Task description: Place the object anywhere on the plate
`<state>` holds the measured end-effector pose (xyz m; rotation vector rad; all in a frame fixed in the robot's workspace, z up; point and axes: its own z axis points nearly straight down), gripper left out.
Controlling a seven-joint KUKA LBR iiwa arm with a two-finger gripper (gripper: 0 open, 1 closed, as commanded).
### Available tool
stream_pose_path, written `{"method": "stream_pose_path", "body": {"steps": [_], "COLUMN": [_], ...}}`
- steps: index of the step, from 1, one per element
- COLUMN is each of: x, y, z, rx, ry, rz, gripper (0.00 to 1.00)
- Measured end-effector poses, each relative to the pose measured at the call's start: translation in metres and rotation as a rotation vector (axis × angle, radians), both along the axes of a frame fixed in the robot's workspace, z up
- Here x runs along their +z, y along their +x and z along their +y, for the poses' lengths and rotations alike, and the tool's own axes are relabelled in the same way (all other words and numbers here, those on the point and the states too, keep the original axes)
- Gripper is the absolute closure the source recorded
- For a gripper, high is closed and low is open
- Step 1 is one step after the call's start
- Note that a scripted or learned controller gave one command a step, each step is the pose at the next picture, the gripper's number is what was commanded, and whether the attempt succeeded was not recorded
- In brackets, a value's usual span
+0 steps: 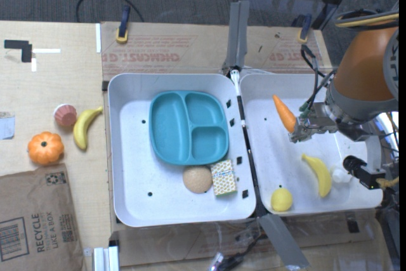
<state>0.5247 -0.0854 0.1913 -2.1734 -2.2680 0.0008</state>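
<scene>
Carrot lies tilted in the right bin, upper left part, lower end at the gripper. Gripper tips dark, small, partly masked by cables; cannot tell whether the carrot sits between them or how wide they stand. Arm's orange band cut off at the frame edge. Same bin: banana and lemon. Left bin: teal divided plate, with a tan ball and patterned box just below it.
</scene>
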Motion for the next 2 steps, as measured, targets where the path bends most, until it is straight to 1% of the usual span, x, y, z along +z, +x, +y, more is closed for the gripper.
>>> {"method": "stream_pose_path", "body": {"steps": [1, 2], "x": [0.017, 0.02], "y": [0.003, 0.011], "z": [0.057, 0.097], "rx": [0.033, 0.094], "ry": [-0.001, -0.001], "rz": [0.001, 0.001], "gripper": [1.0, 1.0]}}
